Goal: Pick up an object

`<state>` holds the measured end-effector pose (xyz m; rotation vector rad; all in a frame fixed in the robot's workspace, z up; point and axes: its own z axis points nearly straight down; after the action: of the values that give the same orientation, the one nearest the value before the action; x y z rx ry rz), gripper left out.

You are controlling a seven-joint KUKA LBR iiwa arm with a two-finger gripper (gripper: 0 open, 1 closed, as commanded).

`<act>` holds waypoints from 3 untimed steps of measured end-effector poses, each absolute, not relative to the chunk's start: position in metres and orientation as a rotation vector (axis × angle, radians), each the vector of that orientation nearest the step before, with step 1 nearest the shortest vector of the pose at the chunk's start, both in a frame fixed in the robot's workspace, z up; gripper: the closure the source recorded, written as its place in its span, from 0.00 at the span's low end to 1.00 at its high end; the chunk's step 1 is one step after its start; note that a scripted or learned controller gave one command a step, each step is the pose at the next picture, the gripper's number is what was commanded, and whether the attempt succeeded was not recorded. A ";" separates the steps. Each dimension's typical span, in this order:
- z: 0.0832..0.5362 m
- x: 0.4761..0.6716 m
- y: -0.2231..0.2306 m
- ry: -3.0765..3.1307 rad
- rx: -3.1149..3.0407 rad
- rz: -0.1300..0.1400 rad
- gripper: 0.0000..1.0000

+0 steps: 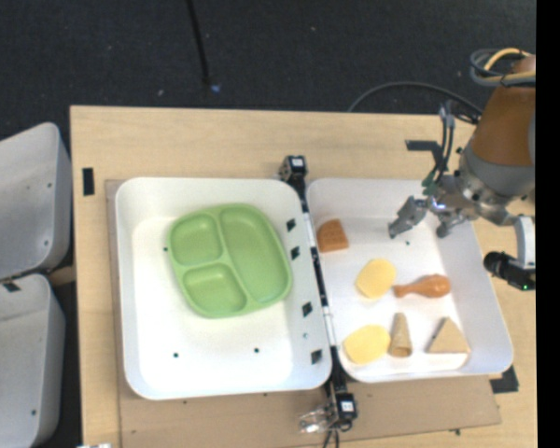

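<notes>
The right bin [490, 297] holds several toy foods. A brown square piece [332, 236] lies near its left wall. Below it are a yellow round piece [376, 278] and a brown drumstick [423, 288]. Along the front lie a second yellow round piece [366, 343], a tan cone [400, 334] and a tan wedge [446, 337]. My gripper [424, 223] hangs over the bin's upper right part, above the drumstick and right of the brown square. Its fingers are spread open with nothing between them.
The left bin [149, 343] holds a green divided plate [230, 259]. Black clips [310, 278] line the divider between the bins. A cable [401, 90] loops behind the arm at the top right. Grey chairs [19, 213] stand to the left of the bench.
</notes>
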<state>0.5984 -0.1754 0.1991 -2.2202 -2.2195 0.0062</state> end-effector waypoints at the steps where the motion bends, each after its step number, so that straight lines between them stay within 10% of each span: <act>1: 0.154 0.592 -0.181 -2.220 -2.222 0.005 0.00; 2: 0.102 0.592 -0.183 -2.219 -2.223 0.005 0.00; 3: 0.116 0.593 -0.184 -2.219 -2.230 -0.002 1.00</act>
<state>0.5933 -0.1839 0.1156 -2.2305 -2.2191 -0.0018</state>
